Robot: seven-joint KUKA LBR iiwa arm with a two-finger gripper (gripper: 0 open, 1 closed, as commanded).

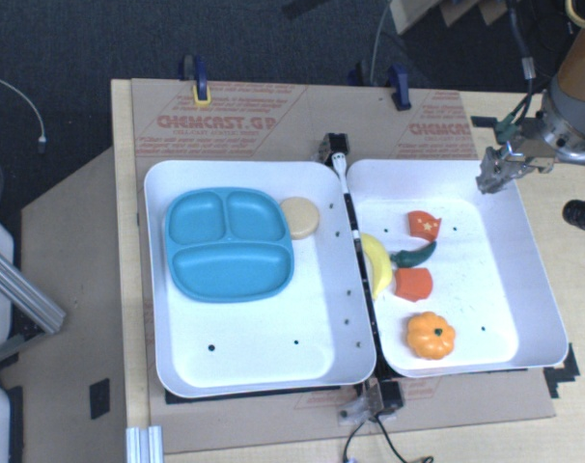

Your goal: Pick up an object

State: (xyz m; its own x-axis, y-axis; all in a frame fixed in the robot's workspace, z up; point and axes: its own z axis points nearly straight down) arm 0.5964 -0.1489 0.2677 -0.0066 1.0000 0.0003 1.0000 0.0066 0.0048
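A: What is the two-finger metal gripper doing?

B: It hangs over the far right rim of the shallow white right-hand bin. Whether its claw is wide or narrow, I cannot tell at this size; nothing shows between the tips.

A: And the things to pick?

B: All in that bin: a smooth yellow banana against the left wall, a dark green curved pepper beside it, a red strawberry-like piece above, a red-orange block below, and a ribbed orange pumpkin nearest.

A: The left-hand white bin?

B: A glossy blue three-compartment plastic plate, with a round beige cookie-shaped disc touching its right edge.
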